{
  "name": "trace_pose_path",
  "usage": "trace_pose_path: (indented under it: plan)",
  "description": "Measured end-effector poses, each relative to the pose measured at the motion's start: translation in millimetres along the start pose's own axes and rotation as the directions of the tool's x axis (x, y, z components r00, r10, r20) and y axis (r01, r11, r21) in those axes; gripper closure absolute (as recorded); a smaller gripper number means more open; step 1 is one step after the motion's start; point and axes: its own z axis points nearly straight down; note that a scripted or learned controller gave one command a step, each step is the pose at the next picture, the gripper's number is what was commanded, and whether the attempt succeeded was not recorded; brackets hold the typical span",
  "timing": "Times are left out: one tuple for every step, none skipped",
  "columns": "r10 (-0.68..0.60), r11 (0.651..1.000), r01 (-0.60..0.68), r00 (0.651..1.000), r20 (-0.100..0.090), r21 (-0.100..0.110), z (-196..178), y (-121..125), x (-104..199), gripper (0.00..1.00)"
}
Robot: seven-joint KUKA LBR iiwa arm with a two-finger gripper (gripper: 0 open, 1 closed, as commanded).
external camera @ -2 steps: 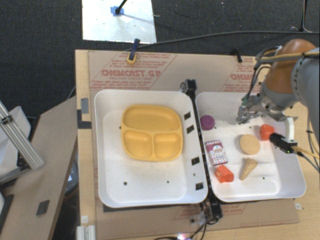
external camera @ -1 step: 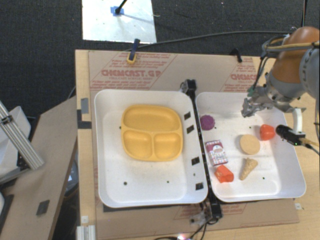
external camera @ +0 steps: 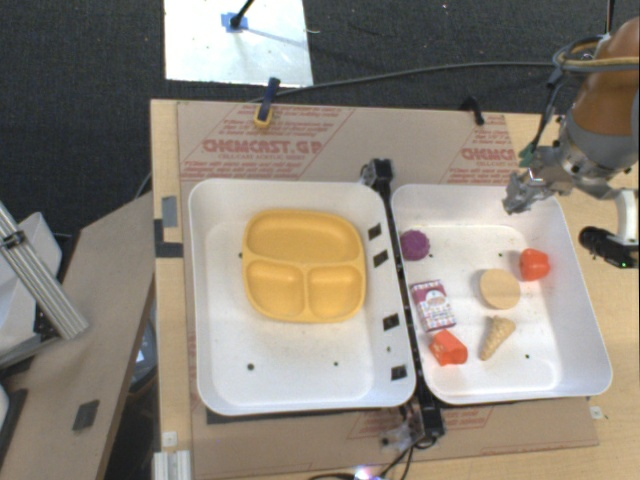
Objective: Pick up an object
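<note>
My claw (external camera: 522,196) above right bin (external camera: 590,368) far rim, grip state unclear, seemingly nothing held. Approach step; next: descend toward orange block (external camera: 534,264).

Yellow tray (external camera: 303,266) crowds left bin (external camera: 225,368) (edges stay free).

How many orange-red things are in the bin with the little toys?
2. One orange-red piece lies near the right bin's far right side, beside the round tan disc. The other lies near the front, below the small pink box.
</note>
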Motion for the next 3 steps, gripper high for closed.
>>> trace_pose_path:
  plan:
    - [-0.001,1.000,0.001,1.000,-0.001,0.003,-18.9,1.3,-0.2,1.00]
    - [-0.003,1.000,0.003,1.000,-0.004,0.006,-30.3,-4.6,51.6,1.00]
    - [-0.004,1.000,0.004,1.000,-0.004,0.006,-38.0,-4.5,107.5,1.00]
